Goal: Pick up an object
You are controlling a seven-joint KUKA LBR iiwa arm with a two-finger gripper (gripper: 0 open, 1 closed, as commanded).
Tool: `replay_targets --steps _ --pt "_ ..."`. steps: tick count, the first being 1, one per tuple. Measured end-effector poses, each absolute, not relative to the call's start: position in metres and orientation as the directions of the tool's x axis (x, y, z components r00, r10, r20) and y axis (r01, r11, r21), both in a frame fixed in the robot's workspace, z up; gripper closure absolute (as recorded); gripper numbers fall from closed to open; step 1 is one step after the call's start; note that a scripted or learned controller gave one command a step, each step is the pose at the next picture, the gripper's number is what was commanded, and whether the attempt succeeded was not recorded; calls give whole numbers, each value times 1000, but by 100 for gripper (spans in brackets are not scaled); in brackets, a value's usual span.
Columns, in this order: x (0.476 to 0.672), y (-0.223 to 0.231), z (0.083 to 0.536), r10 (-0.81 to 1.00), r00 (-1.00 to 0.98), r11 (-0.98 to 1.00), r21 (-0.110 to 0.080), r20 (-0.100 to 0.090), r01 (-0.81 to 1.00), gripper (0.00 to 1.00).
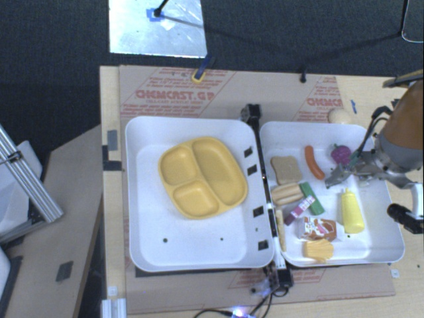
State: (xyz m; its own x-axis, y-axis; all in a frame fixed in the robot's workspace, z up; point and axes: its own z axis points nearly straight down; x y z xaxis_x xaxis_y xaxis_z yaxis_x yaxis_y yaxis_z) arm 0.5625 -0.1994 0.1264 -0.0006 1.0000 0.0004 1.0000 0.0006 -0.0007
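The arm comes in over the right bin, its jaws low near the middle of that bin; whether they are apart or together I cannot tell. Just beside them lie a yellow mustard bottle, a purple grape bunch and an orange sausage. Toward the bin's left edge sit a bread slice, a hot dog bun and small packets. The left bin carries a yellow divided plate.
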Motion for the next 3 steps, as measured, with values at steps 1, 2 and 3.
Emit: replay_targets --steps 1,2,3 --pt "563 -199 82 1000 -1 1 -2 1 1000 0" --pt "564 -199 95 1000 -1 1 4 -1 1000 100" --pt "570 -201 140 1000 -4 4 6 -2 1000 100"
